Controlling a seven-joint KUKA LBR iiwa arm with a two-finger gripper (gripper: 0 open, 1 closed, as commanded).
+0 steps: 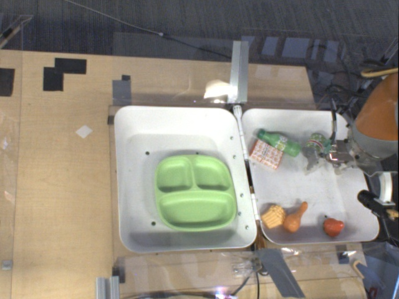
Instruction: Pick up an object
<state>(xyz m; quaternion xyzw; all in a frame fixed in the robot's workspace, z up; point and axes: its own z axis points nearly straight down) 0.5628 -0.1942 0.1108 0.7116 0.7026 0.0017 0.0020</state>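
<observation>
Far left of the gripper, the left shallow white plastic bin [128, 167] holds a lime-green plastic divided plate [196, 192] w/ three compartments, lying flat about mid-bin, well apart from the tool.

Right shallow white bin [349, 195] sits just beside it, rims touching along the centre line. In it, going L to R:

- small box w/ red-and-white checked pattern [266, 154] — left of the gripper, a bit lower in view, near the bin's left wall.
- green plastic bottle w/ white label band [279, 142], lying on its side, touching or overlapping the box's top edge; its right end points toward the gripper, near but apart from it.
- yellow toy corn piece [273, 216], well below-left of the gripper, by the bin's near-left corner.
- orange pear/gourd-shaped toy [295, 217], tilted, just beside the corn, touching it or nearly.
- gripper [315, 149] — metal fingers low over the bin's upper-right area, w/ something small and greenish at the tips; can't tell if that's a grasped item or part of the tool, nor whether it's released or clenched.
- red tomato-like toy [333, 227], below-right of the gripper, near the bin's front wall.

Grey arm w/ orange band [380, 120] enters from the right, behind the tool.
</observation>
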